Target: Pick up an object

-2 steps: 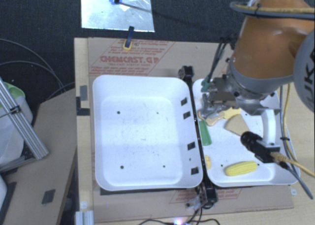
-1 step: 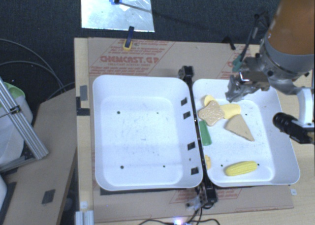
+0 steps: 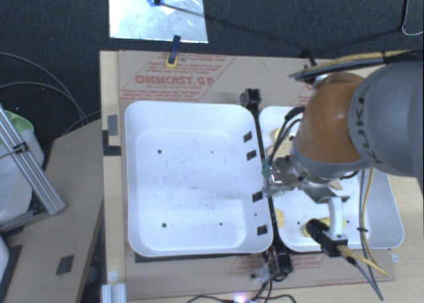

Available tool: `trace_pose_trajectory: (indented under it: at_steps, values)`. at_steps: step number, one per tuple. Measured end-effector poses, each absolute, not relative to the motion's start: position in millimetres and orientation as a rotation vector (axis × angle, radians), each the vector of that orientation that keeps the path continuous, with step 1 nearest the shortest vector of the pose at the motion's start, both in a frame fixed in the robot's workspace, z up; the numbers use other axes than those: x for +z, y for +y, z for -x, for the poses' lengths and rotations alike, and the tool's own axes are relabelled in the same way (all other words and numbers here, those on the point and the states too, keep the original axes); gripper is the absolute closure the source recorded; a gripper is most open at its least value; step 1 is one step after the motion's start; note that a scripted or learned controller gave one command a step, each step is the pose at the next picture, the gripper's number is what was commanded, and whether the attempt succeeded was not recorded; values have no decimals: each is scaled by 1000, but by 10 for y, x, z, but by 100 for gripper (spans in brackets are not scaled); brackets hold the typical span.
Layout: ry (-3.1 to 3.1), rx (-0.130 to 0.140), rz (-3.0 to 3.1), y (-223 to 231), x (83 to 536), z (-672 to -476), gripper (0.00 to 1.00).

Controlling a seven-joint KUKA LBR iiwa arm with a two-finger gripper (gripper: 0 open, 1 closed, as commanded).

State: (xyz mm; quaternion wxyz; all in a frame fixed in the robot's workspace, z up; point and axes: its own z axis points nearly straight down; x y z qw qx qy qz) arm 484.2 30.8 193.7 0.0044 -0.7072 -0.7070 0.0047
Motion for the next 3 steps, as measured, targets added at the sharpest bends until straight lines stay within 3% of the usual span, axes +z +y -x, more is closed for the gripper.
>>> trace_pose_trajectory:
  at_steps: [1,2,3]
  values:
    - [-2235,-12,2212,862,2599,-5046,100]
    - [-2227,-17,2231,366,3666,-5198,100]
    - [-2218,4,2225,-18,3072,-5476,100]
